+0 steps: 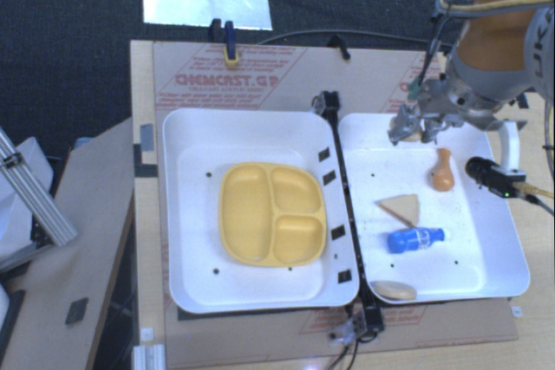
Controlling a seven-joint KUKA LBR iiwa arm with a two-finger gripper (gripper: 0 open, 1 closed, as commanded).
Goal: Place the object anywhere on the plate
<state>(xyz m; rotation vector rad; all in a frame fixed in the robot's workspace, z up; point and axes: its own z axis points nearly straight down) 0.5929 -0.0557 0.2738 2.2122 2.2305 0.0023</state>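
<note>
A yellow plate [270, 213] with three compartments lies in the left bin [191, 143]. In the right bin [494, 273] lie a tan wedge [401, 209], a blue bottle [414, 239], an orange-tan gourd-shaped piece [442, 170] and a pale oval piece [395, 291] at the front rim. My gripper [414, 124] hangs over the back of the right bin, behind and left of the gourd-shaped piece. Nothing shows between its fingers.
A black divider with clips [336, 186] runs between the two bins. A black cylindrical part on a white bracket [491, 175] juts over the right bin's right side. A blue clamp [230, 41] stands at the back of the bench.
</note>
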